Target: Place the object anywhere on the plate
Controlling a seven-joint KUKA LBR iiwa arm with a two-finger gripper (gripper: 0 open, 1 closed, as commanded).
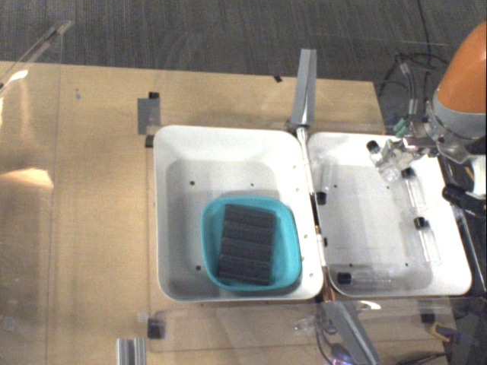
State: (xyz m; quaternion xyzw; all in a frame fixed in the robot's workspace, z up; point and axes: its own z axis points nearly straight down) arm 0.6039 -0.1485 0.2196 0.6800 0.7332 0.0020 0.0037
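Lying on the teal plate [287, 238], the dark object [246, 243] sits well apart from the pincer [389, 152], whose opening I cannot tell.

Even, fairly bright overhead light. The white bins [228, 150] are close to washed out, with soft shadows along their inner walls. A glare patch shows on the bench [27, 177] at the left. The picture is slightly soft and grainy throughout.

Light wood desk [84, 226] with a glare patch on its left side, looks like a clear sheet over it. Dark grey carpet floor [190, 14] runs behind, some black cables [403, 74] trailing top right.
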